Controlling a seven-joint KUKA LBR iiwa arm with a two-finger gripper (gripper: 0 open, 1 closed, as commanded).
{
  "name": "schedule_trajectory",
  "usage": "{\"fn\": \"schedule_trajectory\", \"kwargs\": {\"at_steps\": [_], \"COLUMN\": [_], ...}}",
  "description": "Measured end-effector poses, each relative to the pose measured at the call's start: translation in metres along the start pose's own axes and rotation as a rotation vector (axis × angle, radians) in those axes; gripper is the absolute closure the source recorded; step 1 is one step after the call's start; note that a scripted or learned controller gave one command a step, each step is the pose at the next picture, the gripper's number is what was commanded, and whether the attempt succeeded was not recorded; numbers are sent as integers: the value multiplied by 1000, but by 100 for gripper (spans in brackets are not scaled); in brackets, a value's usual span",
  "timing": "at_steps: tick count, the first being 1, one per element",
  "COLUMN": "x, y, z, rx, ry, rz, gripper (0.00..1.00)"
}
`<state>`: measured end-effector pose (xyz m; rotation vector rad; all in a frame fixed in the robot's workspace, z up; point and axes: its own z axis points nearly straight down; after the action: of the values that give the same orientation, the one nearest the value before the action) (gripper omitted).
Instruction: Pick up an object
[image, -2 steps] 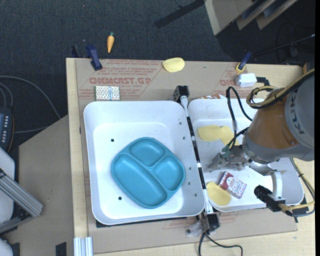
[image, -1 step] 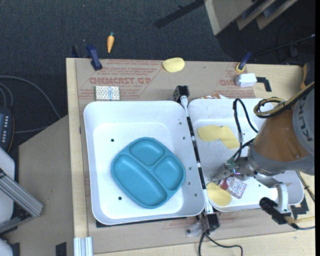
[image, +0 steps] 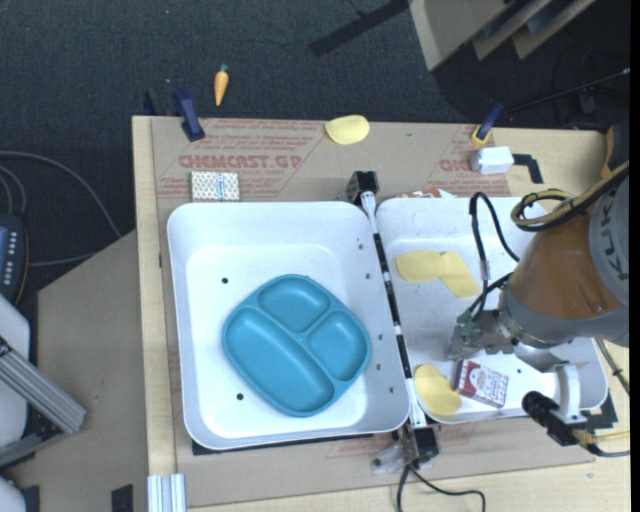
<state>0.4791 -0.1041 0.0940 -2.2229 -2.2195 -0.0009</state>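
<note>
Arm (image: 570, 270) reaches in from the right and hangs low over the right bin (image: 425, 215). Orange band sits just above the wrist. Gripper (image: 468, 335) is down near the bin floor, roughly mid-bin, toward the front half. Can't tell how the gripper is set; the wrist and cable block that area. Nothing visibly pinched.

Right bin contents:
- pale yellow flat piece (image: 420, 266) plus a 2nd yellow piece (image: 460, 275) overlapping it, back-left part of the bin, near the gripper but apart from it
- yellow rounded object (image: 436, 390) at the front-left corner, close to the divider
- red and white packet (image: 483, 383) lying flat just beside that yellow object, right below the gripper, partly under the arm

Left bin (image: 190, 240) has a blue divided tray (image: 295, 343), 3 compartments, lying flat and turned at an angle, about centre.

On the bench outside the bins:
- yellow oval item (image: 347, 129) at the back edge
- small patterned card (image: 215, 185) behind the left bin
- blue clamp (image: 187, 115) at the back-left corner
- white box (image: 493, 159) at the back right

Small orange carrot-shaped toy (image: 221, 86) lies on the dark floor behind the bench.
</note>
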Motion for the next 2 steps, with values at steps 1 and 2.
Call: {"fn": "schedule_trajectory", "kwargs": {"at_steps": [1, 2], "x": [0, 4], "y": [0, 28], "z": [0, 10], "rx": [0, -1], "ry": [0, -1], "rz": [0, -2], "gripper": [0, 0]}}
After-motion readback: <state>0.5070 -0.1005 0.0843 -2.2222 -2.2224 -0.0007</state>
